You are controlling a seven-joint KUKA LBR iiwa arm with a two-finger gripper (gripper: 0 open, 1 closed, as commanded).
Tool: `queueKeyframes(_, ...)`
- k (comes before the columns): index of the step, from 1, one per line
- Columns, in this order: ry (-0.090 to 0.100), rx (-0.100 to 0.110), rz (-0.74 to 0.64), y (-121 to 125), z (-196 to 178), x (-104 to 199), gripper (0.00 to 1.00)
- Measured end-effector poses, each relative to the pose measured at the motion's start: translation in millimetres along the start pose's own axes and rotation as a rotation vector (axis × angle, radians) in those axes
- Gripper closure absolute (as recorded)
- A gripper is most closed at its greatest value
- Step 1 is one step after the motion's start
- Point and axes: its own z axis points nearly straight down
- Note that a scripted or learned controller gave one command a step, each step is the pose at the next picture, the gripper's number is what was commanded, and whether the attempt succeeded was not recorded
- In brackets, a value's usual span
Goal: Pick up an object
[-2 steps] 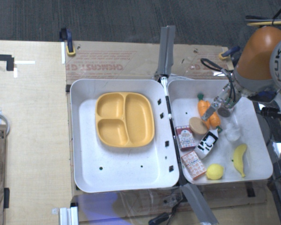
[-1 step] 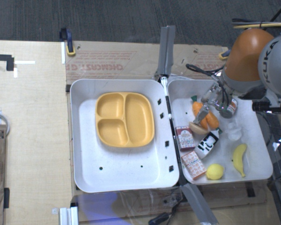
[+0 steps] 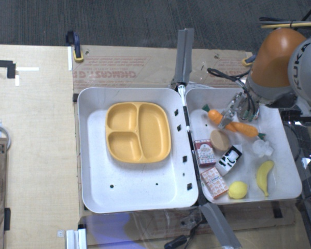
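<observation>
- Grey arm (image 3: 280,61) with orange band reaching in from the right, over the back of the right bin (image 3: 280,191).
- Pincer (image 3: 237,113) lowered into that bin; whether wide or narrow cannot be told, too small and blurred.
- Lying just beside the pincer tip, on the near side: an orange carrot (image 3: 243,129) with green end pointing right; touching or merely close cannot be told.
- Just left of the pincer: a small round orange piece (image 3: 214,116).
- Below the carrot: a tan rounded piece (image 3: 220,138), then a red box (image 3: 205,152) and a black-and-white pack (image 3: 229,160), close together.
- Nearer the front rim: a white-and-red carton (image 3: 214,183), a lemon (image 3: 238,190) and a banana (image 3: 264,176), well apart from the pincer.
- Right of the carrot: a pale crumpled thing (image 3: 262,148).
- Set in the left bin (image 3: 93,191): 1 yellow plate (image 3: 138,132) with 3 compartments.
- Both bins resting on the desk (image 3: 31,139), over brown cardboard (image 3: 124,69).
</observation>
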Motion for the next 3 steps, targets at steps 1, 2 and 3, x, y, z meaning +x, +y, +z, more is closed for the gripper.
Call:
queueKeyframes(1, 0.005, 0.005, 0.168, 0, -89, 114, 1.00)
queueKeyframes(2, 0.006, 0.005, 0.052, -38, -60, 106, 1.00)
queueKeyframes(3, 0.004, 0.006, 0.411, -14, -88, 107, 1.00)
